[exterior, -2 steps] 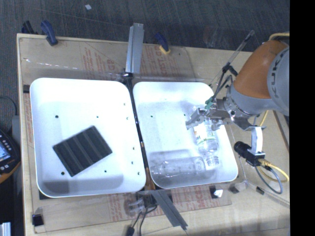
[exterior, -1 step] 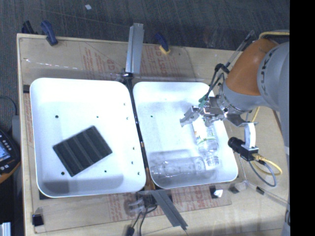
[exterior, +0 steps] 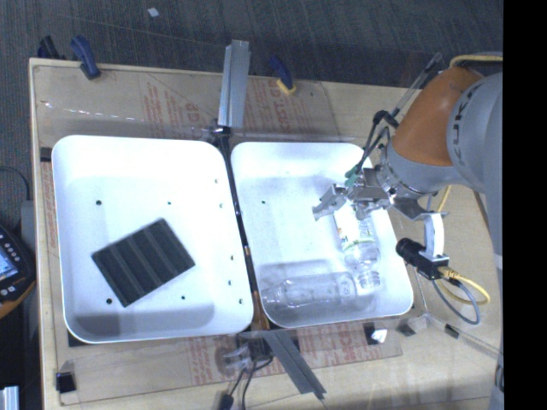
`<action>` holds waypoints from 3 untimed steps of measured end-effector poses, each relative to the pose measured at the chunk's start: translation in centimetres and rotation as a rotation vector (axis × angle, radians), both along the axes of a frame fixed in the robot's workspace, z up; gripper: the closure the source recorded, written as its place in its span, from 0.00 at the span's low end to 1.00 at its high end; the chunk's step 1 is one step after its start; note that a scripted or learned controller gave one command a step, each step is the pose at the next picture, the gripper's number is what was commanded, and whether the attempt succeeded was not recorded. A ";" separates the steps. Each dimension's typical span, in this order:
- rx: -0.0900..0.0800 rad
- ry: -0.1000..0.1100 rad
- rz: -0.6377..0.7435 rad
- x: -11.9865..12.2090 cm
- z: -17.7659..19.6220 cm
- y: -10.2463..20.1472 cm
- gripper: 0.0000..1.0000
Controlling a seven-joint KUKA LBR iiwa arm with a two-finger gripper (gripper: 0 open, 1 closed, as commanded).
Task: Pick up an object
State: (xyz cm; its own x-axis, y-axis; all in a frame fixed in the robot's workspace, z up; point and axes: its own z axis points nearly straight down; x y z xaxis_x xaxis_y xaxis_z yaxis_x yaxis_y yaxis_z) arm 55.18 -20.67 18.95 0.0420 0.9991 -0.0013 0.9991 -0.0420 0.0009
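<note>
Jaws of the gripper (exterior: 355,205) cannot be made out as wide or narrow; it hangs over the right bin (exterior: 282,165). Just below it stands a small bottle (exterior: 362,253), beside a larger bottle (exterior: 309,290) lying along the near wall. A dark ridged pad (exterior: 143,261) lies in the left bin (exterior: 81,165).

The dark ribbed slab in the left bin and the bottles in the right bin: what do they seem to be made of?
Dark ribbed slab: probably matte rubber or plastic, with parallel grooves and no shine. Bottles: likely clear glossy plastic, since the white bin shows through.
</note>
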 end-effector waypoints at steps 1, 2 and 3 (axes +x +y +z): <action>0.000 0.000 0.000 0.0 0.0 0.0 0.00; 0.000 0.000 0.000 0.0 0.0 0.0 0.00; 0.000 0.000 0.000 0.0 0.0 0.0 0.00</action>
